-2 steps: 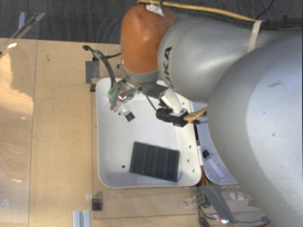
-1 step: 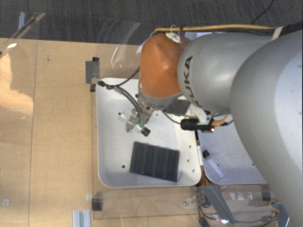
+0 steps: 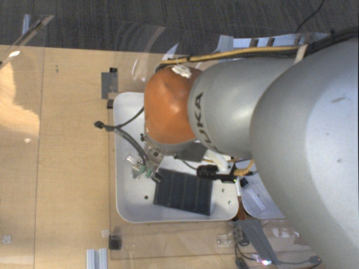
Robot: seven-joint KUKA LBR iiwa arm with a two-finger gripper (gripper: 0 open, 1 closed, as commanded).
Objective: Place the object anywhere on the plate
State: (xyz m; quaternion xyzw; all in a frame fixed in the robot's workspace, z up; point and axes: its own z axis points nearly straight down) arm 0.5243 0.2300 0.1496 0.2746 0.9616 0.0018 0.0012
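Observation:
A dark, ribbed rectangular plate (image 3: pixel 183 192) lies flat in the white bin (image 3: pixel 126 206), near its front edge. My gripper (image 3: pixel 140 166) hangs low over the bin floor just left of the plate's upper left corner, under the orange band of the arm. A small green and pale bit (image 3: pixel 147 172) shows right at the gripper's tip, and I cannot make out what it is or whether it is held. The wrist and the big grey arm hide the rest of the bin behind and to the right.
The grey arm (image 3: pixel 269 122) covers the right half of the view, including the second bin. Bare white bin floor lies left of and in front of the plate. The wooden bench (image 3: pixel 56 150) stretches out to the left under a clear panel.

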